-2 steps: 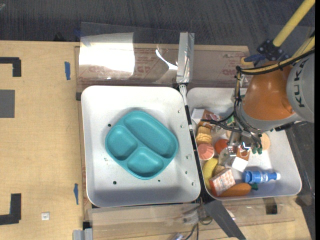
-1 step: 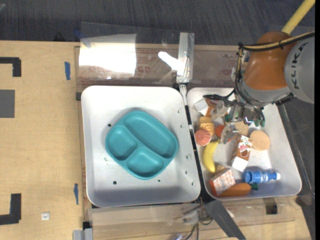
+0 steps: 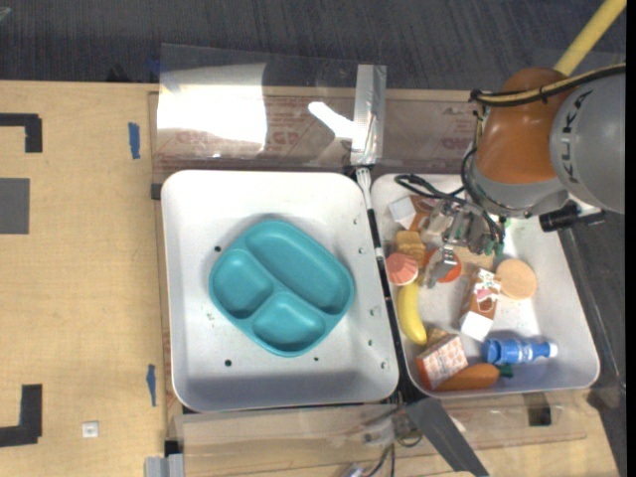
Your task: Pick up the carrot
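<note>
**Arm over right bin, carrot at near edge**

I see my arm (image 3: 556, 147) reaching in from the right, orange band above the wrist, gripper (image 3: 449, 251) down in the upper left part of the right bin (image 3: 581, 351). I can't tell how the gripper is set; clutter sits around it. Carrot (image 3: 475, 377) lies flat along the bin's near wall, well apart from the gripper. Blue bottle (image 3: 517, 350) lies on its side just above the carrot. Banana (image 3: 409, 311) runs along the bin's left wall. Tan round piece (image 3: 517, 278) sits right of the gripper. Left bin (image 3: 199, 202) holds a teal divided plate (image 3: 281, 284).
</note>
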Robot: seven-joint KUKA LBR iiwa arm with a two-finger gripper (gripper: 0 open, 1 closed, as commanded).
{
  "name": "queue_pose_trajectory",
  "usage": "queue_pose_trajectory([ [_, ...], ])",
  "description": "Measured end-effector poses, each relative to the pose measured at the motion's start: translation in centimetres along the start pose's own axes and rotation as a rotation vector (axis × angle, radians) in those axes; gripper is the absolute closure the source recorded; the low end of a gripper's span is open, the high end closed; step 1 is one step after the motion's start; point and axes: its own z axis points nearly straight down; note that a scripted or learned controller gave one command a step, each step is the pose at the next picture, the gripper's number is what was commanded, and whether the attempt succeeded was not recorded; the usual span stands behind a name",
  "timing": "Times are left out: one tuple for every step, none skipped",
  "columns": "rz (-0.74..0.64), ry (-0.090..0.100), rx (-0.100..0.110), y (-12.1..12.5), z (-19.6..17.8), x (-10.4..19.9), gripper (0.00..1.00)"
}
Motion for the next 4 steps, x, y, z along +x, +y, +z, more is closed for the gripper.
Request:
queue_pose_trajectory([
  [0.002, -0.044, -0.003, 0.2, -1.3, -0.8, 1.00],
  [0.070, -0.058, -0.008, 1.3, -10.1, 0.4, 1.00],
  [0.590, -0.039, -0.016, 0.2, -6.7, 2.2, 1.00],
  [0.850, -0.046, -0.025, 0.0, -12.0, -1.6, 1.00],
])
